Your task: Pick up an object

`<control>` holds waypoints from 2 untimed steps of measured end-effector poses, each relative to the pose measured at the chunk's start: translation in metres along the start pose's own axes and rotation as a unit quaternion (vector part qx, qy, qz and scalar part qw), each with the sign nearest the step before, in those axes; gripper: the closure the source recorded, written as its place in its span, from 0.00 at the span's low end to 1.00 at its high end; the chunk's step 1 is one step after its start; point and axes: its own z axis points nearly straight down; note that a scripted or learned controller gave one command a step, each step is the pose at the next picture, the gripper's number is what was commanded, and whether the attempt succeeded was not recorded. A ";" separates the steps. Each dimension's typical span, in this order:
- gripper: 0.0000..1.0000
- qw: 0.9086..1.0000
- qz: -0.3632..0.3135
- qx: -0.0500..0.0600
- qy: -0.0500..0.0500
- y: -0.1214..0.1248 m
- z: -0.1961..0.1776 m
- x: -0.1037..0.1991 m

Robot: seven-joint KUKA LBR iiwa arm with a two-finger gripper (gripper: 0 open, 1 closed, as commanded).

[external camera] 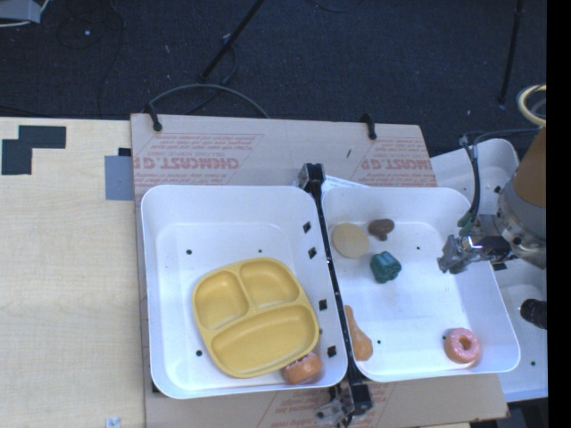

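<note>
In the right bin (419, 364) lie a teal block (385, 267), a cream round disc (350, 240), a small brown lump (382, 228), a pink doughnut (462, 346) and an orange carrot-like piece (357, 333) against the divider. My gripper (454, 258) hangs over the right bin's right side, to the right of the teal block and above the doughnut. Nothing shows between its fingers. The arm's orange band (535, 163) is at the right edge.
The left bin (169, 239) holds a yellow divided plate (256, 315) and an orange round piece (303, 368) at its front edge. A black divider (323, 257) separates the two bins. Cardboard lies behind the bins, a wooden bench top to the left.
</note>
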 end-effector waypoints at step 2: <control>1.00 1.000 -0.001 0.003 0.001 0.035 0.021 0.089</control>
